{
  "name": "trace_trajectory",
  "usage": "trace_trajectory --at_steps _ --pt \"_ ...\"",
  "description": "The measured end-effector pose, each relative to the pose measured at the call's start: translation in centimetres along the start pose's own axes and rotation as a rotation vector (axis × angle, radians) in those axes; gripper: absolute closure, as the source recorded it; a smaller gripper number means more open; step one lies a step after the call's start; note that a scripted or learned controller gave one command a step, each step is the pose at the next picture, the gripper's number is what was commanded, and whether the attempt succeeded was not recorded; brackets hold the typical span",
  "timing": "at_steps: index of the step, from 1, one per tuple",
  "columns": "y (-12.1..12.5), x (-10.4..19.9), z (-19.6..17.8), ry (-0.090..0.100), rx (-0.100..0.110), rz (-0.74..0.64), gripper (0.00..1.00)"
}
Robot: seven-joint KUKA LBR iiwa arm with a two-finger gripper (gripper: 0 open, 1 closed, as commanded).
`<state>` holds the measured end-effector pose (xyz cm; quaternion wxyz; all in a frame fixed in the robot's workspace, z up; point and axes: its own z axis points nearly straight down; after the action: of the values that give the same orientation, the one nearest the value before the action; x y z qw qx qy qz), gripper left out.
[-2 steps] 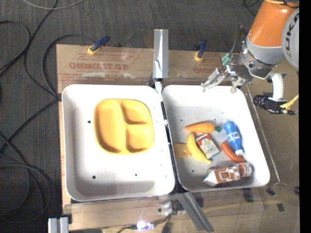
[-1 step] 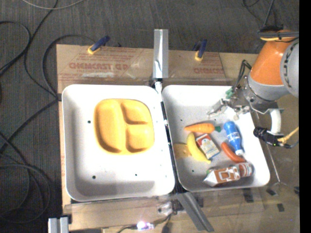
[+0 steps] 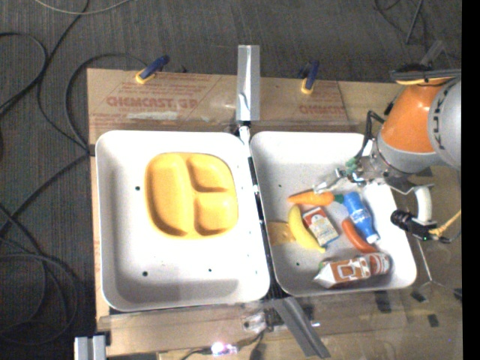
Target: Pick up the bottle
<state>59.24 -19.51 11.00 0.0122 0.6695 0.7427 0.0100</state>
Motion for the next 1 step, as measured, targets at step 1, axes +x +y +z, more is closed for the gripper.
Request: trace_trajectory --at_steps 1 --pt "-2.49 -0.53 0.34 0.017 -0.017 0.197 0.0"
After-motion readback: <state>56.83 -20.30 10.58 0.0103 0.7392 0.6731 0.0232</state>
